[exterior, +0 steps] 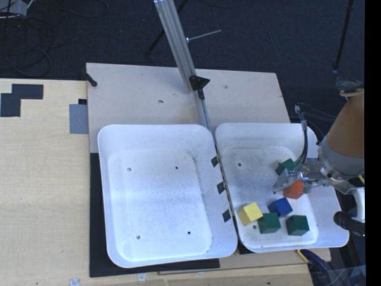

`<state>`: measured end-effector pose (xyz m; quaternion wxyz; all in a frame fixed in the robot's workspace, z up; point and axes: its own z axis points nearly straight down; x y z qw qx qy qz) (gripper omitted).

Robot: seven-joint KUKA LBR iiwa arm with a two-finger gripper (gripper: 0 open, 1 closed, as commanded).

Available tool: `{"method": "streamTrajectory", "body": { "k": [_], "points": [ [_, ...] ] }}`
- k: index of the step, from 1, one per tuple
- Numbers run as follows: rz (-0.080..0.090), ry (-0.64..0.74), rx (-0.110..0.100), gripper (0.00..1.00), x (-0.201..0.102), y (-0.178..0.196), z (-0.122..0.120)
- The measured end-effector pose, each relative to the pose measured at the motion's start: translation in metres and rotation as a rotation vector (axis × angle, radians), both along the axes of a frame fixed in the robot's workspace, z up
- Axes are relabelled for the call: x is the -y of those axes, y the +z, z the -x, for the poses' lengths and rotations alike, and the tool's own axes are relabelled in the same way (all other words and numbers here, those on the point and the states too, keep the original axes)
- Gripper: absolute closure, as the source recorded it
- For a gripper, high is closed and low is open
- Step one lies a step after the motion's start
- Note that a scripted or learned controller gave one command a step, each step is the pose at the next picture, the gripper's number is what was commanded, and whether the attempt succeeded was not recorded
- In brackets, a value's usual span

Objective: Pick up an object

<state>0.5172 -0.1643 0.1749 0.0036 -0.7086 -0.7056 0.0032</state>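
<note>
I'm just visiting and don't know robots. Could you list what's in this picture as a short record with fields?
Bins: two white, side by side; left bin, right bin
Blocks in right bin: yellow block, blue block, two dark green blocks, orange block, teal green block
Arm: reaches in from the right
Tool: low over the right bin, beside the orange block
Holding anything: cannot tell

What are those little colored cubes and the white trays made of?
The yellow cube and blue cube look like painted wood or foam: matte, solid color, no glare. The right bin and left bin look like molded plastic, with rounded rims.
</note>
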Motion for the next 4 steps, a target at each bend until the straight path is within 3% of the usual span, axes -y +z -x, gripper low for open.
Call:
{"method": "streamTrajectory", "body": {
  "k": [1,2,3,4],
  "points": [
    [0.010,0.002,0.031,0.00,0.028,-0.055,-0.045],
    [0.011,0.005,0.032,0.00,0.032,-0.061,-0.069],
    [0.002,0.009,0.012,0.00,0.044,-0.085,-0.120],
    [0.000,0.014,0.005,1.00,0.044,-0.075,-0.117]
  ]
}}
